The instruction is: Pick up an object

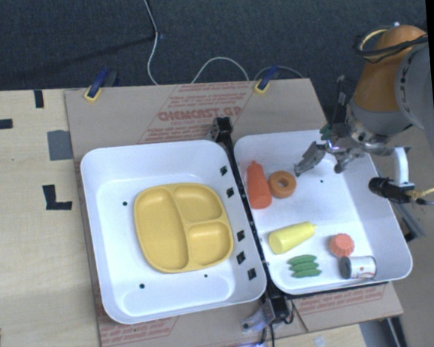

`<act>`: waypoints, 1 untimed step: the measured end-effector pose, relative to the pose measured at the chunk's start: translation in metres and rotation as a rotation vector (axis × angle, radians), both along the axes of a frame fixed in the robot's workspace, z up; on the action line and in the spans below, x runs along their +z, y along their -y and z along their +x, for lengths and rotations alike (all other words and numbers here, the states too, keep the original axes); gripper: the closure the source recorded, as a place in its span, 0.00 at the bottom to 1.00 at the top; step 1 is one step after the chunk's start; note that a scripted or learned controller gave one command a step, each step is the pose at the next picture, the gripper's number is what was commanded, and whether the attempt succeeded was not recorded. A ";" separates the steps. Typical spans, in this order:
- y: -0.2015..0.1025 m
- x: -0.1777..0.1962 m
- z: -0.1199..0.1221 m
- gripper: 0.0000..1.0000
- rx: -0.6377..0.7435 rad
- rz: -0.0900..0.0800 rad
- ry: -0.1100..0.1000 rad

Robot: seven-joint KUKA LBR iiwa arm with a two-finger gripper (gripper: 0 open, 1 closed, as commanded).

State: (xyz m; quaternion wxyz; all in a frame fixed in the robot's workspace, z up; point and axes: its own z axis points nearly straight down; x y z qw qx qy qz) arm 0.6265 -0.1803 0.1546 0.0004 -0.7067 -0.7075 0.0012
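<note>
- Nearest, along the near edge of the right bin, a can is seen lying on its side with a dark end turned left; a small orange piece lies just beside it on the far side.
- Left of these, a green pod lies flat, and just beyond it a yellow corn-like piece lies slanted.
- Farther on, a carrot lies lengthwise against the bin's left wall, with a doughnut touching or just beside it on the right.
- Nothing has been chosen yet, so any of these could serve as the object; the doughnut is the closest to the fingers.
- At the far right of that bin, the gripper hangs above the floor, its two fingers spread wide with nothing between them.
- The step in hand is judged to be the approach: no grasp has been made.
- Next, the open fingers would need to be brought left and down over one piece, most likely the doughnut, and closed across it; the carrot alongside could be nudged.
- In the left bin a yellow tray with three compartments is seen, well apart from the gripper.
</note>
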 end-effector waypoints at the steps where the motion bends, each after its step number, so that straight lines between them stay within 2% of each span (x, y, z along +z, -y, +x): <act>1: -0.004 -0.045 0.003 0.00 0.001 0.001 -0.002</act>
